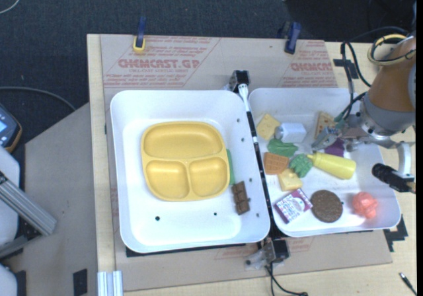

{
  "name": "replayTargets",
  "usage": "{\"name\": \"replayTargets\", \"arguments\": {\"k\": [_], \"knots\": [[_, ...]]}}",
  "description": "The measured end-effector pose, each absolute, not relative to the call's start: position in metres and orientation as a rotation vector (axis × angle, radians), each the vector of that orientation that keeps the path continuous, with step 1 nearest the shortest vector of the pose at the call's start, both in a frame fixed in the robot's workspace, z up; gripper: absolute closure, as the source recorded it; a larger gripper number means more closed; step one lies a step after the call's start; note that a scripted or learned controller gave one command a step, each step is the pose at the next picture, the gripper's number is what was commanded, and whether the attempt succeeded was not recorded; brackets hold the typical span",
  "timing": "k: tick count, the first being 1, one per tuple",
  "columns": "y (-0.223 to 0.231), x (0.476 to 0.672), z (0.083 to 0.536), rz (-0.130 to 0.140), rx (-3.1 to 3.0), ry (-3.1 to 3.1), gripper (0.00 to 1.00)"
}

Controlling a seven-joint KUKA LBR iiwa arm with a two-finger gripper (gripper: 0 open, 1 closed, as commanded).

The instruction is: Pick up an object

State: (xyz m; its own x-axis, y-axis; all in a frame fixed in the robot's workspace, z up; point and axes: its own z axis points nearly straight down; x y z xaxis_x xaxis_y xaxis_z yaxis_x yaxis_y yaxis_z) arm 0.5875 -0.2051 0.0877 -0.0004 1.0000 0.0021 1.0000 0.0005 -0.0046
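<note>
My gripper (328, 137) is low in the right bin (390, 217), at its back middle, on the grey arm with an orange band (391, 90). It hangs just over a purple piece (336, 150) and the yellow banana-like toy (336, 165). Close by lie a tan cracker (324, 121), a white cup (291, 132) and a green broccoli (301, 165). Nothing visibly hangs from the gripper.
The right bin also has a yellow wedge (267, 125), green leaf (281, 148), orange block (276, 162), purple packet (292, 205), brown cookie (326, 205) and pink toy (364, 204). The left bin (125, 176) holds a yellow divided plate (184, 159) and a brown bar (240, 197).
</note>
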Motion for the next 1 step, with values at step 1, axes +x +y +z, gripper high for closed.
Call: {"name": "replayTargets", "arguments": {"k": [1], "knots": [[-0.2057, 0.5886, 0.1010, -0.001, -2.222, -2.222, 1.00]]}}
